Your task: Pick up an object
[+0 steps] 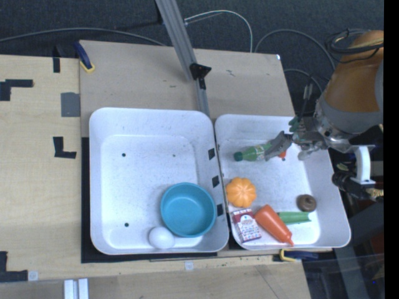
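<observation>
The gripper [288, 143] sat over the far part of the right bin [324, 229], its fingers [277, 146] clamped on the cap end of a green bottle [252, 153] lying there. Nearer lay an orange pumpkin [240, 192], a carrot [273, 223], a red carton [247, 225] and a brown disc [305, 202]. The left bin [106, 167] held a blue bowl [187, 209] and a white ball [161, 237].

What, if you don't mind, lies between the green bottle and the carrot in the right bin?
In the camera view, the small orange pumpkin lies between the green bottle above and the carrot below, on the bin's white floor.
</observation>
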You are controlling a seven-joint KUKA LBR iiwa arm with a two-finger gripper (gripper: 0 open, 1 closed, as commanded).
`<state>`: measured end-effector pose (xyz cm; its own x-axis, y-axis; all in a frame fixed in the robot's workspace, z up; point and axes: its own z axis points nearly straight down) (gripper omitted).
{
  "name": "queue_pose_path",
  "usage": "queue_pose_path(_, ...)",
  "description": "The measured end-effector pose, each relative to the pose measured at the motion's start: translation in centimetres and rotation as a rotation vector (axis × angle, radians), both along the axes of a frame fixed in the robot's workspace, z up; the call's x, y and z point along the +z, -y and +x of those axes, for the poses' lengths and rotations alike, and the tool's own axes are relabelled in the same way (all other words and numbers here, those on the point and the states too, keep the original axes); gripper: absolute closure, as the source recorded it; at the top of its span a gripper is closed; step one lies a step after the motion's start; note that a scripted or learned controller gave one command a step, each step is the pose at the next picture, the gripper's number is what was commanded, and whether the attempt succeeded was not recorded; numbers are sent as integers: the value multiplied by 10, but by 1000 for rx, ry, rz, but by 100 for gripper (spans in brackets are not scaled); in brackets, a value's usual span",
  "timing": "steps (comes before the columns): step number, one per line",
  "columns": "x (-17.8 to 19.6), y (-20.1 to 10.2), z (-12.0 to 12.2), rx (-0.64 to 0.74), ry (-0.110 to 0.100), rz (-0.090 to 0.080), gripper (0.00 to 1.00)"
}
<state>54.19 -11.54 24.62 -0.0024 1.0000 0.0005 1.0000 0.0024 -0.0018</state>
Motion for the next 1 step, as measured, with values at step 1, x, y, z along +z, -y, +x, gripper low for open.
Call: queue_pose_path(1, 0, 0, 0, 0, 0, 0, 0)
